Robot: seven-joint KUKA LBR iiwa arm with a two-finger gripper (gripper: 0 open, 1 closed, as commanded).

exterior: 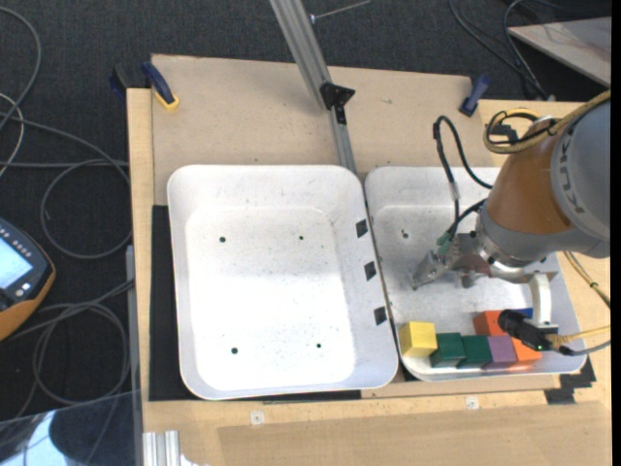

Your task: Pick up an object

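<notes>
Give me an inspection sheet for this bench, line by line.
Surface: wooden bench bearing left bin and right bin.
Job's things: yellow block, two green blocks, purple block and orange block along the right bin's near edge.
Clutter: nothing seen.
Grippers: gripper over the right bin, apart from the blocks.
Cables: black cable on the arm; loops on the floor.
Surroundings: dark carpet, blue clamps.

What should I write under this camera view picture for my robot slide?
Robot arm's tool hovers in the right bin above colourful blocks.
</notes>
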